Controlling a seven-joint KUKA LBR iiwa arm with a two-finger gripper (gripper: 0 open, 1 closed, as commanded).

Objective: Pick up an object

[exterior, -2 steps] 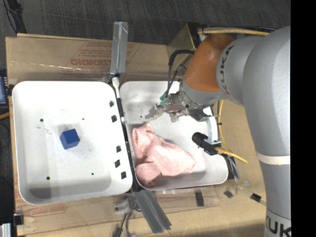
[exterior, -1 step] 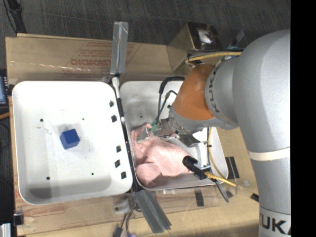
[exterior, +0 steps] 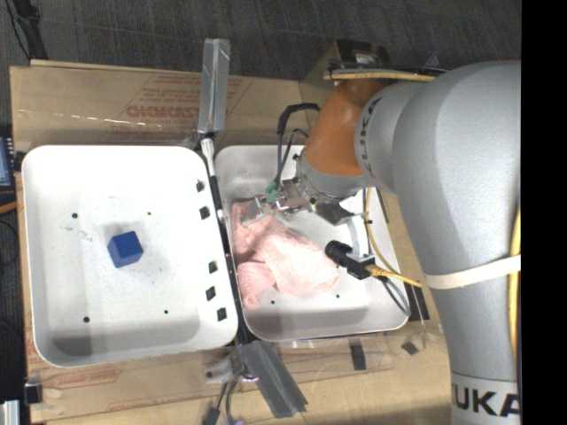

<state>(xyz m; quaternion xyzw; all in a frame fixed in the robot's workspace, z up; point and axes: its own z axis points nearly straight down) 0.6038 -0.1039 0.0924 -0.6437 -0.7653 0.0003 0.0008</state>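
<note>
Two white bins [exterior: 53,264], one blue cube [exterior: 126,248], one pink cloth [exterior: 288,259]

Grey arm [exterior: 452,193] reaching in from right, orange-banded wrist bent downward, fingers [exterior: 282,198] low, leftward.

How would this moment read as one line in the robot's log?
tool: over right bin, at pink cloth | blue cube: left bin, untouched | pick: not yet seen

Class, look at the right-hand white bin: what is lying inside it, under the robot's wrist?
Inside the shallow white right bin lies a crumpled pale pink cloth. The grey arm with its orange band covers the bin's far corner, so whatever lies there is hidden.
</note>
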